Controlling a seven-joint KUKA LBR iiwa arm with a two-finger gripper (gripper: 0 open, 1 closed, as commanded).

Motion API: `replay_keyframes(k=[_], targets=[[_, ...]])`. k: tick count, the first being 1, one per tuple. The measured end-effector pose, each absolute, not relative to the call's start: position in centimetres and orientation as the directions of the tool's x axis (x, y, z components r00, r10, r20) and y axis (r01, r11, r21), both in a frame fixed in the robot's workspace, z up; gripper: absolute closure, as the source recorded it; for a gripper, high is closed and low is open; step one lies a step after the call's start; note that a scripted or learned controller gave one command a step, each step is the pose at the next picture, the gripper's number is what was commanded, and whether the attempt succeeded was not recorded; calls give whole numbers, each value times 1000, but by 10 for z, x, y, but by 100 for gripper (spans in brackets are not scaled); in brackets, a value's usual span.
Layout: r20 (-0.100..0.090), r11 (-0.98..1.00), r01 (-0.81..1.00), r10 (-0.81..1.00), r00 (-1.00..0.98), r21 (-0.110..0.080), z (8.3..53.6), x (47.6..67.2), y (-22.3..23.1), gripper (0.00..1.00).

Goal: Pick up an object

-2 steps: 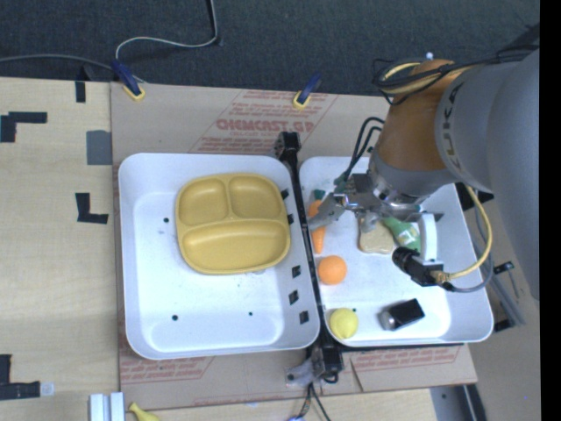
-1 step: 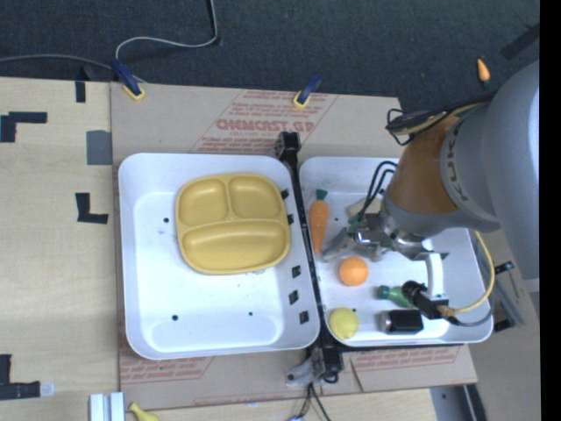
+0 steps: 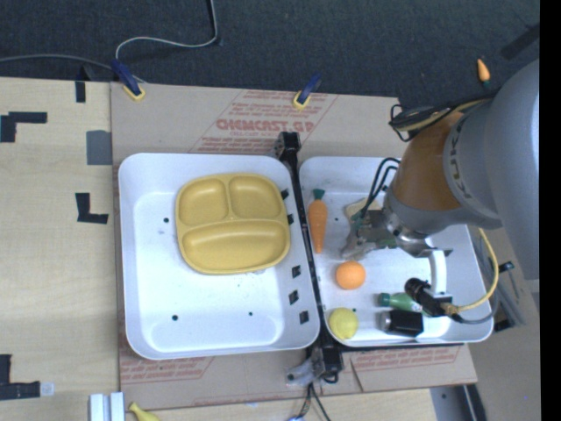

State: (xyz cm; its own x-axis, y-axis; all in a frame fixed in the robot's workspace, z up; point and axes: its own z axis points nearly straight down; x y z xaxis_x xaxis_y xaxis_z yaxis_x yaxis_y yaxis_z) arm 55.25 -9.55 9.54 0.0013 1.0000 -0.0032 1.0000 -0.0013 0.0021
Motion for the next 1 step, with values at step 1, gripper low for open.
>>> replay_keyframes(k=[1], targets=[[-3, -1, 1000, 1000, 1, 2, 95, 552, -95, 0]])
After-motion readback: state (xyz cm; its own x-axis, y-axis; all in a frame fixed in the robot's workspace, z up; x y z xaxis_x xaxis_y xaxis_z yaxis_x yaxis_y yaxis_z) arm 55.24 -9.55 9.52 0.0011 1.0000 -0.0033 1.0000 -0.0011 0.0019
